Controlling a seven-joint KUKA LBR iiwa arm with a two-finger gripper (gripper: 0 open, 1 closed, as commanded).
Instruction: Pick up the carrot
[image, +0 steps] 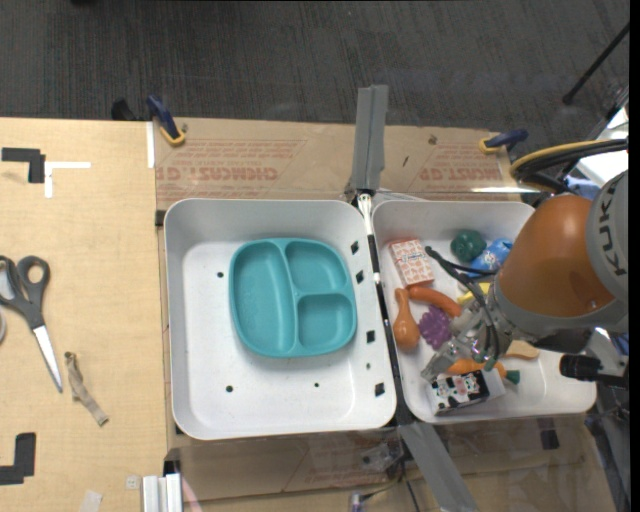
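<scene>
**Gripper low in the right bin, near the carrot**

Dark carpet lies behind the bench, and brown cardboard (270, 165) covers the bench under the 2 white bins. On the left part of the bench, on the light wood, a pair of scissors (30, 305) lies with grey handles.

The left bin (190, 330) holds 1 teal plate (293, 297) with 3 compartments. The plate sits flat, near the middle of this bin.

The right bin (560, 395) holds several small things. A small red-and-white carton (410, 262) lies near the top left corner. A green toy (466, 244) and a blue thing (489, 257) lie close together at the top. A purple bunch of grapes (434, 326) lies in the middle, and an orange-brown pear-shaped toy (404, 322) is just left of it, beside the bin wall. An orange sausage-like piece (432, 297) lies just above the grapes.

The carrot (480, 367) is orange with a green end toward the right, low in the right bin, just above a black-and-white card (460, 391).

The arm (555, 270) reaches in from the right, with its orange band over the right bin. The gripper (462, 350) is low in the bin, between the grapes and the carrot. I cannot tell how the gripper stands, and nothing is seen to be held in it.
</scene>
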